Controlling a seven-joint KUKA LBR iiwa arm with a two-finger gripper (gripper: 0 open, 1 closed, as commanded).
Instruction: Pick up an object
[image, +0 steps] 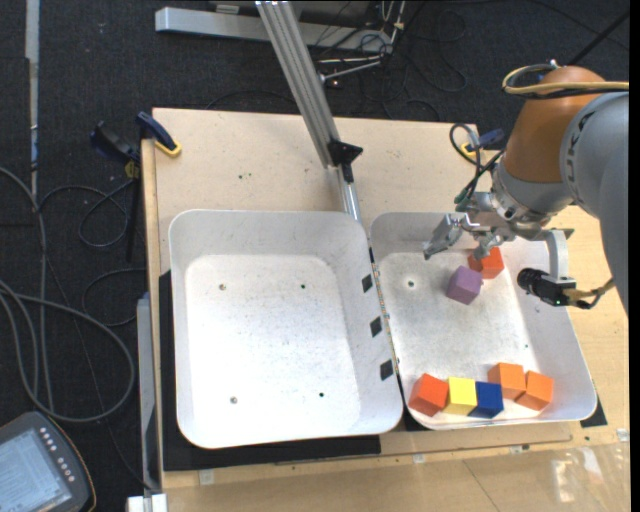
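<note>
Landmark: right bin, white, shallow, on wooden surface. Just left of it, edges touching: left bin, same type. Black clips along the shared edge. Beyond both bins, toward far side of surface: slanted metal pole w/ black clamp at base; blue-yellow clamp at far-left corner of surface. Off surface, well left of bins: cables on dark floor, grey pendant at near-left.

Inside right bin, far half: purple cube, tilted, w/ small orange block just beside it on arm side. Above those two: gripper, fingers spread wide, nothing seen between them; orange block partly hidden under it. Along near wall of right bin, packed in a row: orange cube, yellow cube, blue cube, two orange blocks.
</note>
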